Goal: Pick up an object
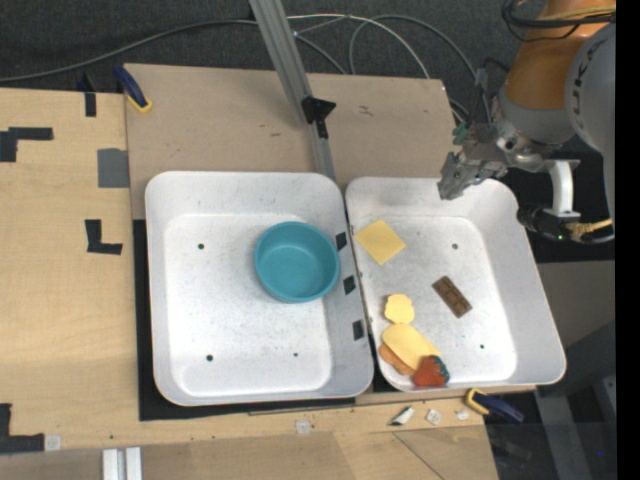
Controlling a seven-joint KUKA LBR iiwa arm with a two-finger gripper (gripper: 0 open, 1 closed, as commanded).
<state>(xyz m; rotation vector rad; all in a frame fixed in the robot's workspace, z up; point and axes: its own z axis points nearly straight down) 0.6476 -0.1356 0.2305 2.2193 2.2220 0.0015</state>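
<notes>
Gripper (452, 188): empty, over the right bin's (500, 200) far rim, apparently poised for a descent; candidates in that bin are yellow square (380, 241), brown bar (451, 295), round yellow piece (399, 309) and strawberry (431, 371); blue bowl (295, 260) in left bin (180, 268).

The arm is reaching in from the right, its gripper (452, 185) hanging over the far rim of the right bin (510, 298). In that bin a yellow square slice (380, 241) is lying near the far left corner, a brown bar (451, 295) sitting mid-bin, and a yellow round piece (399, 309), a hot dog (407, 347) and a strawberry (431, 371) are crowding the near edge. A teal bowl (295, 260) is resting upright in the left bin (200, 358).
</notes>
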